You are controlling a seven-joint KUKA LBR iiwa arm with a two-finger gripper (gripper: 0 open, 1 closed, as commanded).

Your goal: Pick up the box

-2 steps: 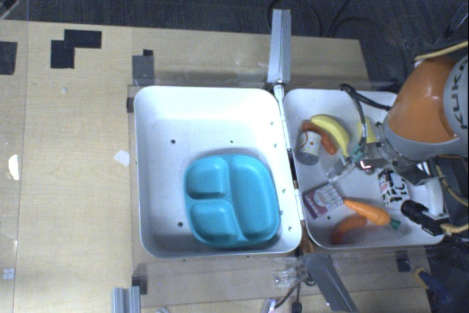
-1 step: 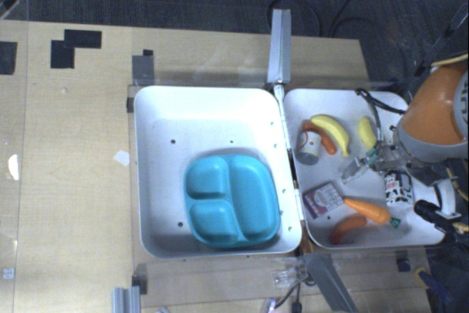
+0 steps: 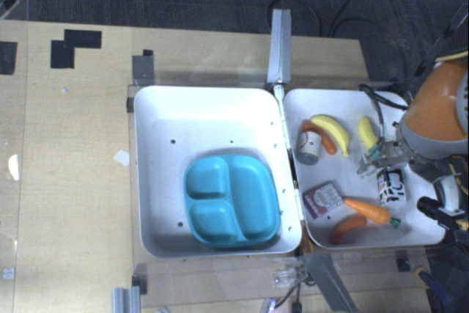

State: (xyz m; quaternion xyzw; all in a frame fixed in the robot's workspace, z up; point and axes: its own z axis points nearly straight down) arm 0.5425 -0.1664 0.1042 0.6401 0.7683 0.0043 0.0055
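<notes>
The right bin (image 3: 432, 234) holds a loose scatter of things, nothing stacked or sorted, which reads as a pile tipped in for grasp tries. The box (image 3: 323, 199) — a small flat maroon carton with a pale label — lies tilted on the floor at about seven o'clock in that bin, near the wall shared with the left bin (image 3: 157, 121). Just beside it, toward four o'clock, lies a carrot (image 3: 368, 210), and below that a red sausage-shaped piece (image 3: 347, 226). Up at eleven o'clock a small can (image 3: 308, 148) lies on its side, with a banana (image 3: 331, 132) touching it; a lemon-yellow fruit (image 3: 366, 133) sits at one o'clock. The left bin carries a blue divided tray (image 3: 231, 199).

The arm leans in from three o'clock, its orange band above the wrist. The gripper (image 3: 375, 156) hangs near a black-and-white object, well apart from the box; I cannot tell how its pincer stands.
</notes>
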